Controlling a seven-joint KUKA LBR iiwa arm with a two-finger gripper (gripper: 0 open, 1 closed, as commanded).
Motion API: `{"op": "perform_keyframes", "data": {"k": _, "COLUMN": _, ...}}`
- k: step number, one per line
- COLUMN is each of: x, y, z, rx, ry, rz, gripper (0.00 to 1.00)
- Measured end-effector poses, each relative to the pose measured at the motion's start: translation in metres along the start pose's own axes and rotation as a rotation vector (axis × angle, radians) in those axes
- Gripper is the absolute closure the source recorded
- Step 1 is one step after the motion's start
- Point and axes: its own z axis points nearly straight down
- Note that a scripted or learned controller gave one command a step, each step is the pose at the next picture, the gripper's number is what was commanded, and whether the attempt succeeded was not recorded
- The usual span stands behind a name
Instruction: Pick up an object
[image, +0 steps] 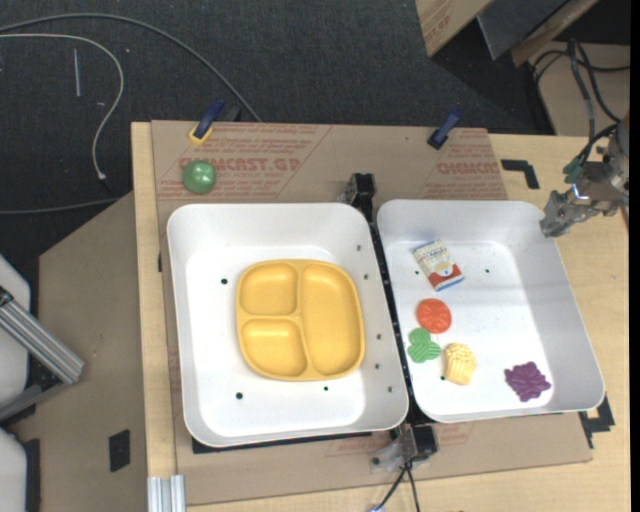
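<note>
Two white bins (200, 300) sit on a tan cardboard sheet (300, 160) printed with faded red lettering. The left bin holds a yellow divided plate (300, 320). In the right bin (560, 300) lie a small carton (437, 264) in white, blue and red, an orange-red round piece (433, 315), a green leafy toy (423, 347), a pale yellow toy (459, 362) and a purple bunch (527, 380). A green ball (199, 177) rests on the cardboard, near a blue and yellow clamp (208, 122); another clamp (444, 129) is blue. The floor (300, 50) is dark grey, crossed by a white cable (110, 100)
</note>
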Motion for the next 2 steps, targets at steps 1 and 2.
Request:
{"op": "perform_keyframes", "data": {"k": 1, "x": 0.057, "y": 0.009, "z": 0.011, "rx": 0.009, "ry": 0.005, "rz": -0.004, "gripper": 1.0}}
{"op": "perform_keyframes", "data": {"k": 2, "x": 0.106, "y": 0.012, "z": 0.02, "rx": 0.01, "ry": 0.006, "rz": -0.004, "gripper": 1.0}}
